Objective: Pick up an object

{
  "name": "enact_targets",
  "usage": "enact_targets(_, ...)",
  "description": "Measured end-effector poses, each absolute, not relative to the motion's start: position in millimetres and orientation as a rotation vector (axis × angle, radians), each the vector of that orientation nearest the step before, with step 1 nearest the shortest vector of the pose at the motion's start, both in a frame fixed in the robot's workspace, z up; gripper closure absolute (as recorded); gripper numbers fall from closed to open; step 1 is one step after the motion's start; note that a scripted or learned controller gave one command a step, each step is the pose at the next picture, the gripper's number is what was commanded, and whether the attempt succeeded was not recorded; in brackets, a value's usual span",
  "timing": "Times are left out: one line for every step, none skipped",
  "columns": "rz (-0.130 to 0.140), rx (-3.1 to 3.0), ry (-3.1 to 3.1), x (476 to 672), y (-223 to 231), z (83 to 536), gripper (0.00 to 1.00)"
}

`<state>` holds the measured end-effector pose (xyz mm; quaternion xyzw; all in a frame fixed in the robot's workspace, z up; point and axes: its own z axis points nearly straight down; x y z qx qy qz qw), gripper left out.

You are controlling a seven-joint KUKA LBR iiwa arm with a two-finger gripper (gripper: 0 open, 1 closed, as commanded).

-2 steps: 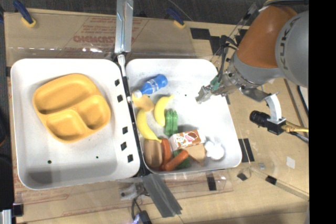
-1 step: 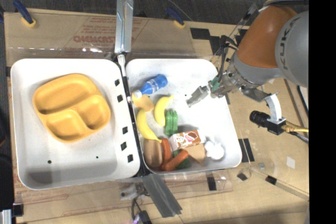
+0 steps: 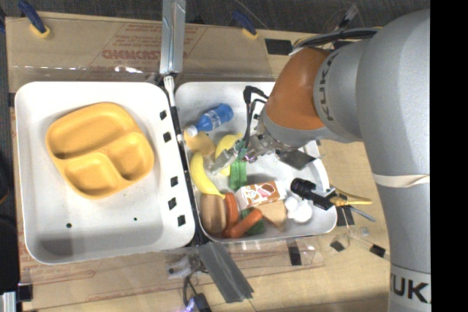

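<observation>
The grey arm's hand (image 3: 245,150) reaches down into the right shallow white bin (image 3: 219,95), over a clutter of a yellow plastic banana (image 3: 201,175), a green block (image 3: 238,175), a blue-capped bottle (image 3: 212,118) and an orange carrot (image 3: 245,221). Whether the hand is open or closed cannot be told. The left white bin (image 3: 36,230) holds a yellow divided tray (image 3: 99,147).
</observation>
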<state>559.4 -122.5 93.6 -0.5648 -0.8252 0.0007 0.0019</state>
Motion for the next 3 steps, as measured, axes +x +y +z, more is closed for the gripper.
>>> enact_targets(0.002,-1.772,-2.591,560.6,-124.0,105.3,1.00)
enact_targets(-0.001,-2.046,-2.384,611.4,-56.3,192.5,1.00)
enact_targets(0.003,-2.037,-2.389,611.3,-55.5,201.3,1.00)
